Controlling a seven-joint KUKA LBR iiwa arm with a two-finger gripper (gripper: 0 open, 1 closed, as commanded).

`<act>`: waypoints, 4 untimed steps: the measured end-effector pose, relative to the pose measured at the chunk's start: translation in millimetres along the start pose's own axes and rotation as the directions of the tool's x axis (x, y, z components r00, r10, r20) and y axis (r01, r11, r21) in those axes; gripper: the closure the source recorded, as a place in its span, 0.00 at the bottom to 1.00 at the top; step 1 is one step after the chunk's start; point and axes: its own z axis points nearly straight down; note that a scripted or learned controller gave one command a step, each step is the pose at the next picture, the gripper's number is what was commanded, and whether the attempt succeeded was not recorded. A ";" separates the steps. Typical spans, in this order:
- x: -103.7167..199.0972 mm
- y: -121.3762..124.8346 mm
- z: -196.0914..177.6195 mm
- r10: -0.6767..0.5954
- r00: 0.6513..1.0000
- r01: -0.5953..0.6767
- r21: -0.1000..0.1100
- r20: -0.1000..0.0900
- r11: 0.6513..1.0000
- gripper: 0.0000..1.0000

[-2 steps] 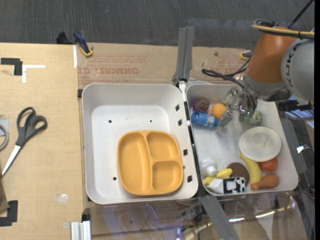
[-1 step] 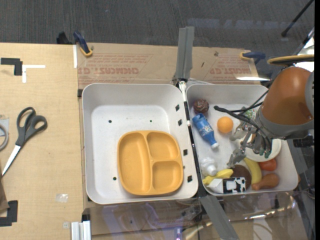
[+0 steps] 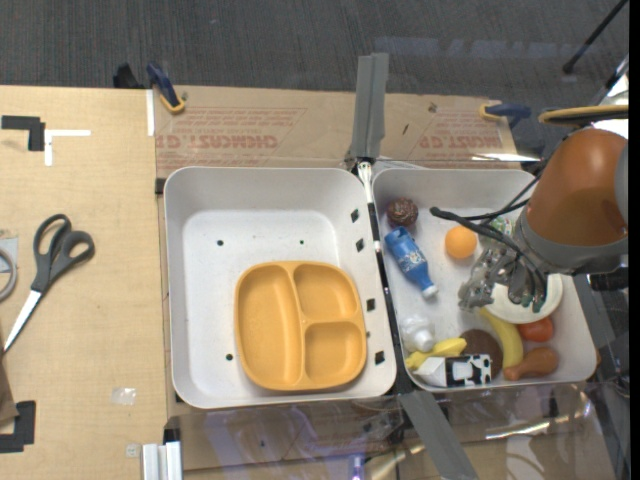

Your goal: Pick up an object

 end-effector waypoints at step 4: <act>-74.3 108.0 -149.7 0.451 0.893 -0.451 0.002 0.000 0.893 1.00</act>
